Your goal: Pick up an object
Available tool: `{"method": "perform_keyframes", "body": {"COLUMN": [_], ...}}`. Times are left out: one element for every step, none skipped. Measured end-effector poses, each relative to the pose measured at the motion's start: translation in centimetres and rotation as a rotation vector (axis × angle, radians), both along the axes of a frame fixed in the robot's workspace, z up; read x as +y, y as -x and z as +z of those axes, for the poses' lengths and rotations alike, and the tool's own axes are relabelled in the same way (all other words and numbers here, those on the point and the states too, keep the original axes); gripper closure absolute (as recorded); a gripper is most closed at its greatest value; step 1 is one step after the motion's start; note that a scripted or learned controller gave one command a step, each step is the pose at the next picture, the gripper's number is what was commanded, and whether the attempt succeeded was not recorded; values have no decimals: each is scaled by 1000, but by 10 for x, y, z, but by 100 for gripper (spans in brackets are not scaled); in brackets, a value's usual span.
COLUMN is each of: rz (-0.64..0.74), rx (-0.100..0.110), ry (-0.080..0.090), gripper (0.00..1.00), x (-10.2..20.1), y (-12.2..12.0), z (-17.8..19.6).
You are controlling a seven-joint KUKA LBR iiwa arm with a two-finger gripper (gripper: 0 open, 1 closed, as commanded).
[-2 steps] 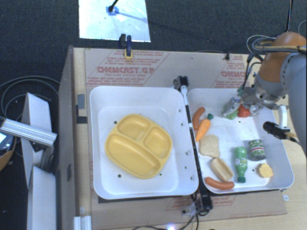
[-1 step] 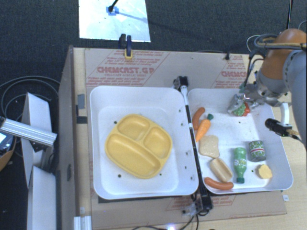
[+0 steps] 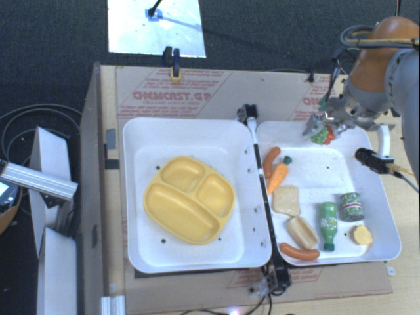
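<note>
My gripper (image 3: 319,125) hangs over the back rim of the right bin (image 3: 387,241), at the end of the grey and orange arm reaching in from the right. Directly under its tip is a small red and green object (image 3: 321,136), touching or nearly touching it. Whether it is gripped cannot be made out. Lying lower in the same bin are a carrot (image 3: 278,174), an orange sausage (image 3: 270,159), a bread slice (image 3: 287,200), a bun (image 3: 302,231), a second sausage (image 3: 298,251), a green bottle (image 3: 328,225), a dark can (image 3: 352,206) and a yellow piece (image 3: 361,235).
The left bin (image 3: 141,149) holds a yellow divided tray (image 3: 189,199). A black fitting with a cable (image 3: 373,159) sticks over the right bin's right side. Both bins rest on cardboard (image 3: 216,90). White frame parts and cables (image 3: 39,176) stand at the far left.
</note>
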State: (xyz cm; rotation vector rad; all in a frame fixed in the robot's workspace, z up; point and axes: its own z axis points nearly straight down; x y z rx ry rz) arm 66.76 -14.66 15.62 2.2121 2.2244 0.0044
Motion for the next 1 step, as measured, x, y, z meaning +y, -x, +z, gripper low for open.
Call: {"method": "perform_keyframes", "body": {"rz": [-1], "rx": [4], "ry": [-2], "gripper": [100], "x": [81], "y": [64], "z": [29]}}
